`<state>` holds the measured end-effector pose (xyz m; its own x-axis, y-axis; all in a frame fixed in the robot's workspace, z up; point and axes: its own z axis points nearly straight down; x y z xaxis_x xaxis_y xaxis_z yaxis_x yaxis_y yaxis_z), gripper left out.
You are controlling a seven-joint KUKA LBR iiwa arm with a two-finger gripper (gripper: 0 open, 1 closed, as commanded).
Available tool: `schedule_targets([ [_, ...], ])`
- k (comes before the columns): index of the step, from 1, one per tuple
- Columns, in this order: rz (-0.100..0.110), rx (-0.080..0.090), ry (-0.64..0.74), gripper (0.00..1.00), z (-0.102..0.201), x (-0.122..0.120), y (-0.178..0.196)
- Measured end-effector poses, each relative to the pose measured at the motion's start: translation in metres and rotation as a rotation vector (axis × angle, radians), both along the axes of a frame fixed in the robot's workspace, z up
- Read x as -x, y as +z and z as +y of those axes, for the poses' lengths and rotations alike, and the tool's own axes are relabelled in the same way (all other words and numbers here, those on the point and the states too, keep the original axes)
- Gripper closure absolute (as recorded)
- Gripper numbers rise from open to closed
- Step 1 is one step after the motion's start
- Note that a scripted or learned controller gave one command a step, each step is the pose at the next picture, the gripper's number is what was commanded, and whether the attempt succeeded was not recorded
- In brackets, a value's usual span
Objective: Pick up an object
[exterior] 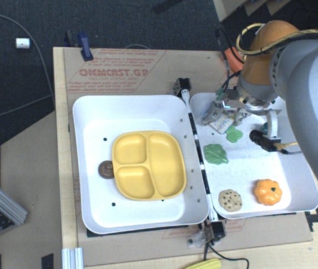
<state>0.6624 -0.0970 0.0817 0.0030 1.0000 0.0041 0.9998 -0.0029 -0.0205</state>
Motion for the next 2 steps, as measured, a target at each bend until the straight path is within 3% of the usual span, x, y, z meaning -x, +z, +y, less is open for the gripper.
schedule_targets([
  [1,0.002,0.004,0.001,1.00,-0.002,0.000,0.011],
  [2,-0.021,0.003,0.005,1.00,0.050,0.050,0.104],
])
